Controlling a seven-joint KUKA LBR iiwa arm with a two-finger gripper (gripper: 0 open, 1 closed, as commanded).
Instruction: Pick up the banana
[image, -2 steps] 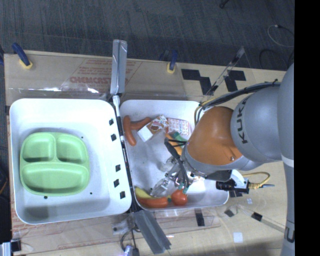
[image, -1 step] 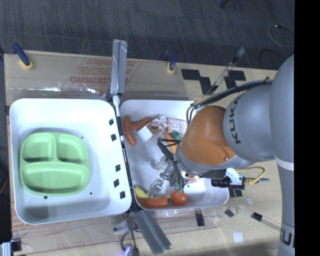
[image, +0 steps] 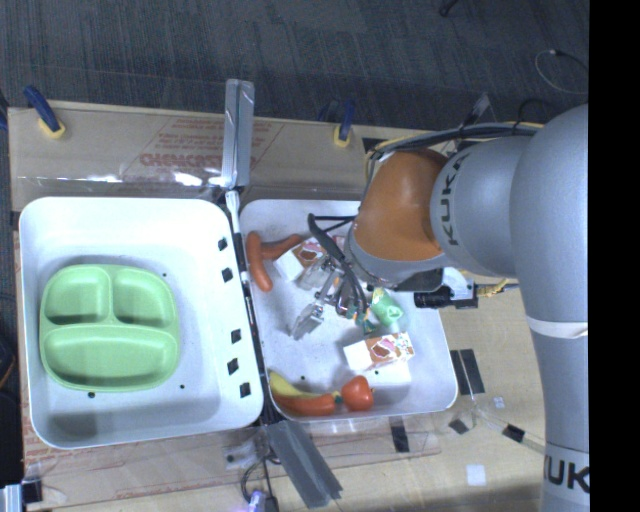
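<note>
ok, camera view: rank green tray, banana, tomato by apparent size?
1. green tray, by far the largest
2. banana, partly hidden by a red item
3. tomato, smallest; close to the banana's visible part, so unsure

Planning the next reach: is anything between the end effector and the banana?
No. The end effector hangs over bare bin floor; the banana lies nearer the front wall, with a red pepper touching its front side.

You see the arm (image: 540, 250): thick, rounded grey links, with "KUKA" in dark letters on the casing beside the wide orange band (image: 395, 210) and again low on the upright link. Black cables (image: 470, 128) run along its top. The gripper (image: 325, 300) is bare silver metal.
</note>
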